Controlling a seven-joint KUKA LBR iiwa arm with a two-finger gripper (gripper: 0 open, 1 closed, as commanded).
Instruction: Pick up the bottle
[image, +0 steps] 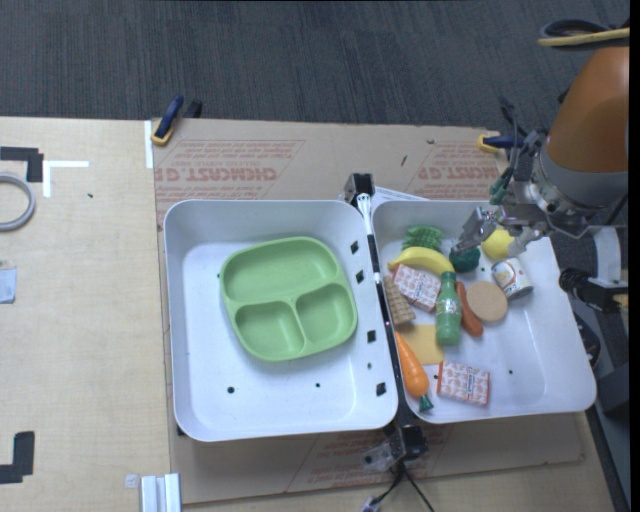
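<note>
The bottle (447, 312) is green with an orange-red cap and lies on its side in the middle of the right bin (545, 372), cap toward the back. It rests among other toy foods, with a banana (422, 260) just behind it. My gripper (495, 232) hangs over the bin's back part, up and to the right of the bottle and apart from it. It looks open, straddling a yellow lemon (497, 246) from above, with nothing held.
Around the bottle lie a tan round piece (488, 300), a small can (511, 278), a carrot (412, 368), a snack packet (463, 383) and a green vegetable (424, 238). The left bin (178, 300) holds a green divided plate (288, 297).
</note>
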